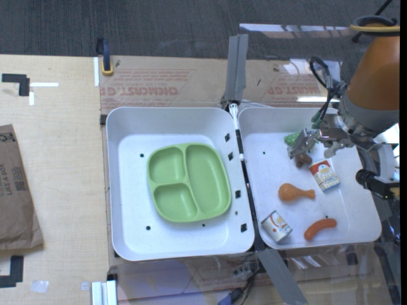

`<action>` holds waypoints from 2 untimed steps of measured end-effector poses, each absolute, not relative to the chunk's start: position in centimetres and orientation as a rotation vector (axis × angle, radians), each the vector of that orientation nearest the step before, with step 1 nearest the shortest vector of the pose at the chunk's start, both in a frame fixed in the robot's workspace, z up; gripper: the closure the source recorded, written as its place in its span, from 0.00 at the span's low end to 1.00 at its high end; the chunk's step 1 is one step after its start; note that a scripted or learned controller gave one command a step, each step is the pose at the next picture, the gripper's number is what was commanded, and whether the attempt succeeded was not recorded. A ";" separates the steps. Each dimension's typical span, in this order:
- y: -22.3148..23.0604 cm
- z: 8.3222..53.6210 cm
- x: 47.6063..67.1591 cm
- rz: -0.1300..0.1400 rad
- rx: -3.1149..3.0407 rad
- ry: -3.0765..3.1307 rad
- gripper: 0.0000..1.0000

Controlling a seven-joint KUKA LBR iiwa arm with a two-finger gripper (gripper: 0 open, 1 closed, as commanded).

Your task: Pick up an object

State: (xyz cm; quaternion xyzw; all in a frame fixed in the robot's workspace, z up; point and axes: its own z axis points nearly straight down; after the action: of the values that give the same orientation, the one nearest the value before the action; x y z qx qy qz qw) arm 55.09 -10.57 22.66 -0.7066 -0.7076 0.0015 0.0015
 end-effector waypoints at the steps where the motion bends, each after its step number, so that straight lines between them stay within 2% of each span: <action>1: -9.4 9.1 49.5 0.002 -2.211 -2.229 0.00; 2: -12.7 9.1 50.7 0.001 -2.109 -2.329 0.00</action>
State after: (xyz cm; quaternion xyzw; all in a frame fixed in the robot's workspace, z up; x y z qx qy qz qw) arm 50.70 -12.72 9.14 -0.6712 -0.7413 0.0002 0.0001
